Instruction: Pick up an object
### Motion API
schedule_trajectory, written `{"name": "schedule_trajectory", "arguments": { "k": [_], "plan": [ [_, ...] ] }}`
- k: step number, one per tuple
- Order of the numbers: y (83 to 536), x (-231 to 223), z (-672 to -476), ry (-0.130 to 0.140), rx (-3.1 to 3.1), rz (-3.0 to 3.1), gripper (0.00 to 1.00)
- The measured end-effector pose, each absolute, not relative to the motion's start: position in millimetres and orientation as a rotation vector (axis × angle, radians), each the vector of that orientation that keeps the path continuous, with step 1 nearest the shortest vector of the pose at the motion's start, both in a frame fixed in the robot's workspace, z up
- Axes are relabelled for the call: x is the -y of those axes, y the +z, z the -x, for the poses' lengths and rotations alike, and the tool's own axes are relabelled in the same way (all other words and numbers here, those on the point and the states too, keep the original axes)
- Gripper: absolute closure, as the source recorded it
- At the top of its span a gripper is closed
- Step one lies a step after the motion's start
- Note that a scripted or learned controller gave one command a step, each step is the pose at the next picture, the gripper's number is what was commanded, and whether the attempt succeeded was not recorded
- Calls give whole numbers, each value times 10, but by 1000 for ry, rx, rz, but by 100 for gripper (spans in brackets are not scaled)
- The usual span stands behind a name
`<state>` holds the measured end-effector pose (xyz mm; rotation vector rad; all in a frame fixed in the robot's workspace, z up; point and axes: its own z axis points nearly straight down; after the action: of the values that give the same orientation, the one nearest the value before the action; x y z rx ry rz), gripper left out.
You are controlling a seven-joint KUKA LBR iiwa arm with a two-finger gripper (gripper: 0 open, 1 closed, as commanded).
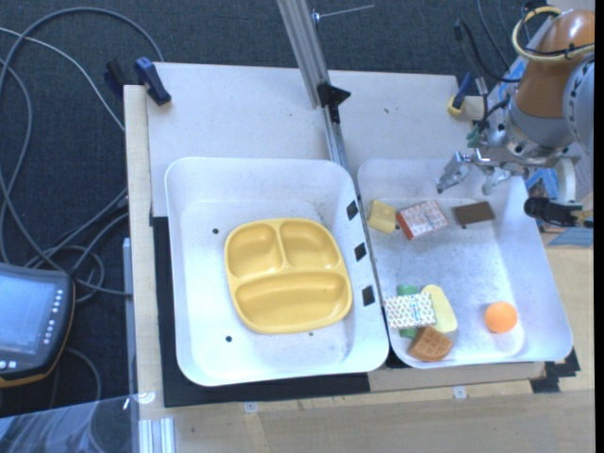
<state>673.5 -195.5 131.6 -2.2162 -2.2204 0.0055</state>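
Observation:
My gripper [472,170] hangs over the far edge of the right bin [472,267], its fingers spread open with nothing between them. Just below it in the bin lie a brown block [473,214], a red and white box [421,220] and a pale yellow block [381,217]. At the bin's near side sit an orange ball [501,317], a green and white packet [410,309], a yellow piece [441,308] and a brown waffle-like piece [431,344].
The left bin [193,253] holds a yellow divided plate [287,275]. A metal post [304,36] rises at a slant between the bins at the back. Blue clamps [152,78] sit at the bench's far corners. Cables run on the floor at left.

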Motion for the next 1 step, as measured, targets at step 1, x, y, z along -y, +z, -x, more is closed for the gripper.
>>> {"name": "schedule_trajectory", "arguments": {
  "k": [1],
  "plan": [
    [938, 1950, -6753, -4, 2224, 2222, 0]
  ]
}}
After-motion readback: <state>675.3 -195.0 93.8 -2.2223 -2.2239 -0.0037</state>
